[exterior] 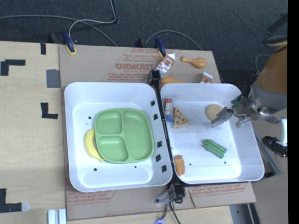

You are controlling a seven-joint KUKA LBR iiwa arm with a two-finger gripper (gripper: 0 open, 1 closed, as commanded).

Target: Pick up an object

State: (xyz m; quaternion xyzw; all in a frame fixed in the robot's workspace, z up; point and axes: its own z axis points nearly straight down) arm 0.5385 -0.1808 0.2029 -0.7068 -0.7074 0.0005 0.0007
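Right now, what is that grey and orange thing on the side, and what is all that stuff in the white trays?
That is a robot arm. One camera looks down on it from above. Its gripper, a two-fingered hand, hangs over the right bin, close to a round tan piece. I see nothing held in it. That bin also has toy green beans, a pizza slice and an orange piece. The left bin holds a green divided plate with a yellow banana peeking out beside it.

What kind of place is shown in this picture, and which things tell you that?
Probably a robot grasping test bench in a lab: two shallow white plastic bins clamped on a cardboard sheet, toy food such as the green bean pods, and loose grey cables on dark carpet.
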